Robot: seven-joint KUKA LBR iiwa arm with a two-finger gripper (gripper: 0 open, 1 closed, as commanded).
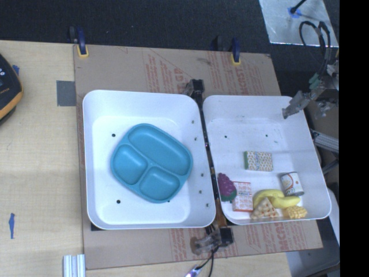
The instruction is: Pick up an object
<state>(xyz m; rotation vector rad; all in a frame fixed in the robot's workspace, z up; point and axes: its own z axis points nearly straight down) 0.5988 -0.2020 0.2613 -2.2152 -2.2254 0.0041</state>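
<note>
Gripper — its state impossible to tell — hangs at the right bin's far-right corner; crowded toys near the front edge — banana included — risk a fumbled pick.

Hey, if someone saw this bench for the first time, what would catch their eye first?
The big blue divided plate lying in the left bin stands out most. Next comes the cluster of small toy foods in the near part of the right bin, with a yellow banana and purple grapes. The hand sits at that bin's far right corner.
</note>
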